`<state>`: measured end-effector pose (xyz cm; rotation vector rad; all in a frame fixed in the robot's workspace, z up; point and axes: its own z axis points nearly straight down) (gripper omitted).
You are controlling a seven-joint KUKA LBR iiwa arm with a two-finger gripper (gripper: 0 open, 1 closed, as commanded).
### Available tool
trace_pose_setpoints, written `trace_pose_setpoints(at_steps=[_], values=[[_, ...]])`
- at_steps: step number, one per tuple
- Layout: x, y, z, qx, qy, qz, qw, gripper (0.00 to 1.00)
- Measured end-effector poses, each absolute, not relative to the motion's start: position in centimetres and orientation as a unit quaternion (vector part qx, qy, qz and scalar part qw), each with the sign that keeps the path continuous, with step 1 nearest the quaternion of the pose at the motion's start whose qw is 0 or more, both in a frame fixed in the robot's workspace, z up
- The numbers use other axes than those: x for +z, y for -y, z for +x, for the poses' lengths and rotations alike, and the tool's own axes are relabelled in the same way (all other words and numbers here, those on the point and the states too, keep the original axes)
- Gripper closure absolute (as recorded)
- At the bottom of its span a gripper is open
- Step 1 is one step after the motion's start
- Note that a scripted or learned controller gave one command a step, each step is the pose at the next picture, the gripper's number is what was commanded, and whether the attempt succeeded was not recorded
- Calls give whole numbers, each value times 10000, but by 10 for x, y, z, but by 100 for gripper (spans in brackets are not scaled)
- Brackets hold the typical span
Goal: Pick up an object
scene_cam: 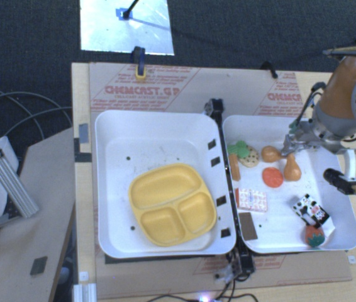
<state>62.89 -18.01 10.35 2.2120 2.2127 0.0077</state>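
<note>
Our gripper hangs over the right bin, just above the toy pear.
We cannot tell how it is set; the pear lies just beside an orange-red ball and near a tan, egg-like piece; we fear a crowded descent could nudge these neighbours, or the rounded pear could roll aside and slip free.

My desk is a pale board, with a printed clear sheet spread across its top. Two shallow white bins sit on it side by side, touching: the left bin and the right bin. A blue and yellow clamp grips the far edge.
</note>
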Motion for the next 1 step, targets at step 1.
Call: trace_pose_setpoints(at_steps=[1], values=[[87,125,562,16,-7079,7063,19,100]])
